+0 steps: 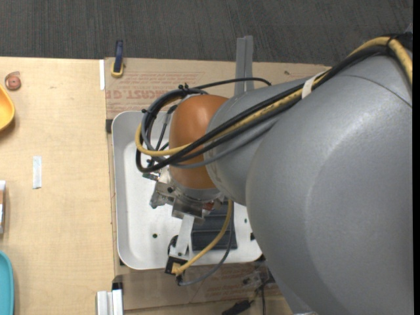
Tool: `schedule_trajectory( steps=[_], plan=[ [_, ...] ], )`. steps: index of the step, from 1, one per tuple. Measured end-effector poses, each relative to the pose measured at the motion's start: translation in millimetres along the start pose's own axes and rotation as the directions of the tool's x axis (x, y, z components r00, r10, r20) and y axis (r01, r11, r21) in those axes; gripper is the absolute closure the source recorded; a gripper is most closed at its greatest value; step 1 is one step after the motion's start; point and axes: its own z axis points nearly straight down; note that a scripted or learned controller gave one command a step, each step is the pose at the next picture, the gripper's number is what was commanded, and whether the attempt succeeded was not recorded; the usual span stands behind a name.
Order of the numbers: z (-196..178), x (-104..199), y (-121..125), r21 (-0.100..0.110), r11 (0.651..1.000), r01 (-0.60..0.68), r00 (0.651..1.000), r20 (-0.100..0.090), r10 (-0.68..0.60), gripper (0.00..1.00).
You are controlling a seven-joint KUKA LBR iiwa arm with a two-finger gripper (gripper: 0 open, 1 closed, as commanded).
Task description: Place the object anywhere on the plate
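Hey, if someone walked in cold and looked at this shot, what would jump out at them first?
The huge grey arm swallows the right half of the view, cables looping off it. Next comes its orange band at the centre, hanging over a shallow white bin on the wooden bench. A yellow item peeks in at the left edge.

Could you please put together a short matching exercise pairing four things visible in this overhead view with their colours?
Things:
1. Band above the arm's wrist
2. Bin under the arm
3. Clamp at the bench's far edge
4. Cable along the arm

Colours:
A. white
B. yellow
C. orange
D. blue with a yellow tip

Pairs: 1-C, 2-A, 3-D, 4-B
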Motion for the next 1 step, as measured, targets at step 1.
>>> schedule_trajectory(
  steps=[1],
  plan=[
    [0.0,0.0,0.0,0.000,1.000,0.000,1.000,0.000,0.000,0.00]
  ],
)
